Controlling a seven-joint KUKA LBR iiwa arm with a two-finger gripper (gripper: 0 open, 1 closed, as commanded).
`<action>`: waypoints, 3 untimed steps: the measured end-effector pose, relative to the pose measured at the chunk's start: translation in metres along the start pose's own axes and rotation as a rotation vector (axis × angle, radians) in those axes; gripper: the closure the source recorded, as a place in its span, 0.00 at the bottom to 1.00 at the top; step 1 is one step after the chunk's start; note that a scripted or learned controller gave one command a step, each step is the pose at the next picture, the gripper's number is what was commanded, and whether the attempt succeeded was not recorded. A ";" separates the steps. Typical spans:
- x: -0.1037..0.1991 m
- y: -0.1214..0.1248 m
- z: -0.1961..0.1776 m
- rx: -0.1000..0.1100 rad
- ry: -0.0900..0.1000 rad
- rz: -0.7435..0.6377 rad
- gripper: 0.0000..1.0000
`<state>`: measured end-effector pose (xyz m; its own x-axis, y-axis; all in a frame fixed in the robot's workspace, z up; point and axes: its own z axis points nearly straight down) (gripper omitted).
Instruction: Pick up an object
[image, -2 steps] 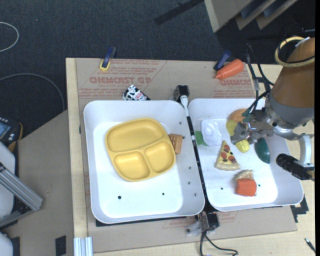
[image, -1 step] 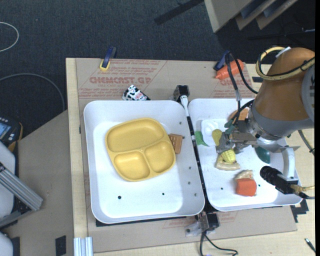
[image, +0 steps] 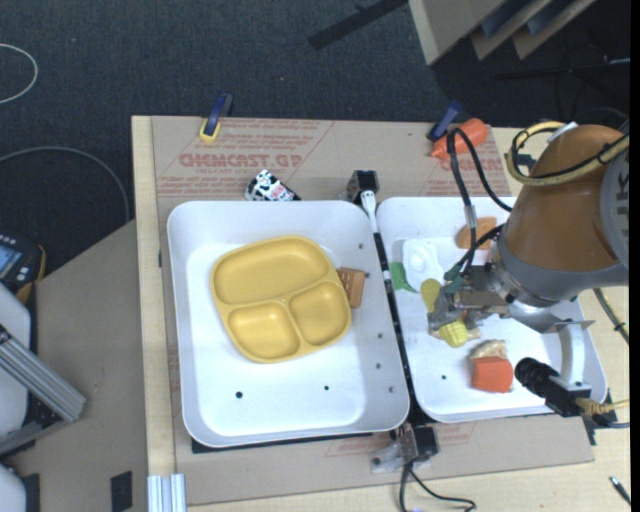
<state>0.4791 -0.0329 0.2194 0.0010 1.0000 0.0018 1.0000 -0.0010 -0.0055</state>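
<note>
Two bins side by side on the bench (image: 150, 300). Left bin (image: 200, 380): divided plate (image: 280, 296) sits toward its back-centre, small block (image: 352, 286) touching the plate's right edge. Right bin (image: 440, 395): clutter of small items around the gripper (image: 452, 312), which hangs over the bin's left-middle; corn piece (image: 455, 334) just below it, cube (image: 492, 374) nearer the front, flat piece (image: 420, 258) behind toward the back. Arm (image: 560, 215) covers the right bin's back-right area. Behind the bins: clip (image: 212, 120) at back-left of the bench, small toy (image: 268, 187) just behind the left bin.
</note>
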 end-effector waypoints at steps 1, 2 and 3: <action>0.015 0.004 -0.014 -0.008 -0.002 -0.003 1.00; 0.009 0.012 -0.012 -0.007 -0.002 -0.001 1.00; 0.012 0.009 0.004 -0.001 -0.001 0.000 1.00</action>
